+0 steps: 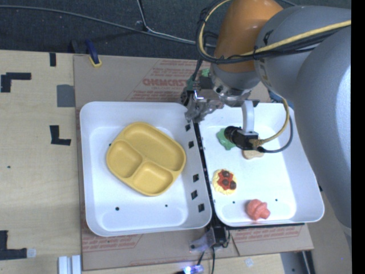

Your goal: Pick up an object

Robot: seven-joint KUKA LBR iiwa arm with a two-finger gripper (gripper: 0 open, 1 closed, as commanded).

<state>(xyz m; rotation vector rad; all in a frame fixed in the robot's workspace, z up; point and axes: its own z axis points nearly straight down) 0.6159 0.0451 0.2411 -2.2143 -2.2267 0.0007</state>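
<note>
Two shallow white bins sit side by side on a sheet of cardboard (114, 79) that covers the bench (34, 153). The left bin (94, 170) holds a yellow divided plate (145, 158) with three compartments, lying flat and turned at an angle near the middle of the bin. The right bin (296, 181) holds several small things. A flat yellow piece topped with red and dark bits (224, 181) lies near the bin's left wall, roughly midway down. A pink-red lumpy toy (258, 209) lies toward the near edge, well apart from the wall. A green piece (224, 139) lies in the upper part of the bin, just beside a black part of the arm's tooling, and a tan piece (252, 153) pokes out just below that black part.

The arm (319, 67) reaches in from the right, its orange band (245, 21) high over the far edge of the right bin. The gripper (197, 108) hangs low over the divider between the two bins, near their far ends, above the top corner of the right bin. Whether it is released or clenched cannot be told from this angle, since the wrist and cables (274, 130) crowd that spot. Nothing can be seen gripped there. Every small thing rests on the bin floor.
</note>
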